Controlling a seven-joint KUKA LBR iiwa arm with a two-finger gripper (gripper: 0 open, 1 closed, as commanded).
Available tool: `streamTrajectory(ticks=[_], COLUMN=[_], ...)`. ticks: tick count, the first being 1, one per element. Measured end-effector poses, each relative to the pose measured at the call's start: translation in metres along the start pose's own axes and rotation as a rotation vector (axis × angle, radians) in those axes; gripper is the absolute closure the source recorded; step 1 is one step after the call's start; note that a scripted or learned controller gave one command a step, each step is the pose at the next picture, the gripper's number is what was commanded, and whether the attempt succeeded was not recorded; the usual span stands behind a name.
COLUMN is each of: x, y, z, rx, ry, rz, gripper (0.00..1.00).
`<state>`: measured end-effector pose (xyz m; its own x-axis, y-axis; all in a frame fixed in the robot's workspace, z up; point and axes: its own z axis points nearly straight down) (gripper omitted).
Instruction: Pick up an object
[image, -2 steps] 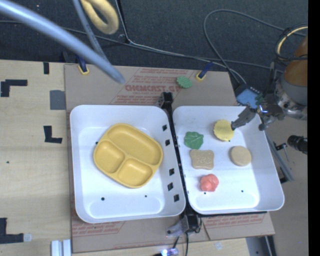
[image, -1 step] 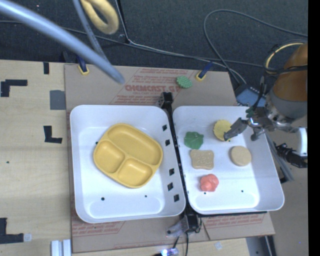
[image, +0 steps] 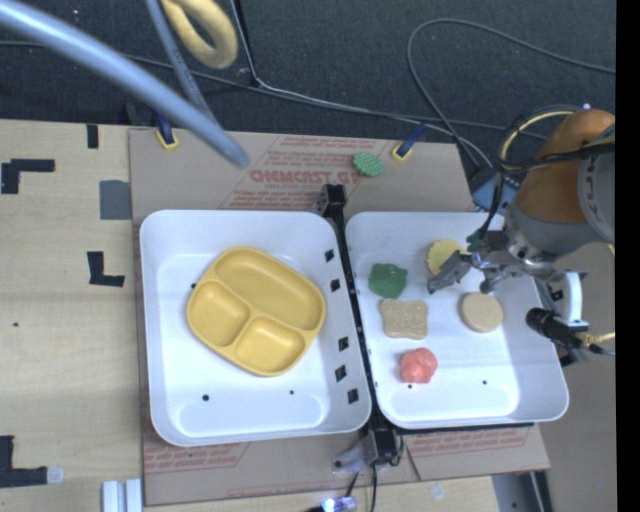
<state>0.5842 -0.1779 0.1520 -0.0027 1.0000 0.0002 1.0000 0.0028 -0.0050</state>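
The right bin (image: 530, 400) holds several small items: a green piece (image: 387, 279), a yellow piece (image: 442, 253), a tan square cracker (image: 404, 318), a round beige biscuit (image: 481, 312) and a red piece (image: 418, 364). My gripper (image: 468, 277) hangs over this bin's upper right part, between the yellow piece and the beige biscuit. Its two dark fingers (image: 444, 276) stand spread apart, open, with only white bin floor between them. The arm's grey and orange wrist (image: 560, 190) rises behind it at the right.
A yellow divided plate (image: 256, 309) lies in the left bin (image: 170, 400). A green knobbly piece (image: 368, 164) sits on the cardboard behind the bins. Black cables run over the dark floor at the back, and a grey pole slants across the top left.
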Motion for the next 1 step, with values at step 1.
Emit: streamTrajectory(ticks=[1], x=[0.0015], y=[-0.0081], z=[0.0465], rx=[0.001], ry=[0.000], rz=[0.002], gripper=[0.00])
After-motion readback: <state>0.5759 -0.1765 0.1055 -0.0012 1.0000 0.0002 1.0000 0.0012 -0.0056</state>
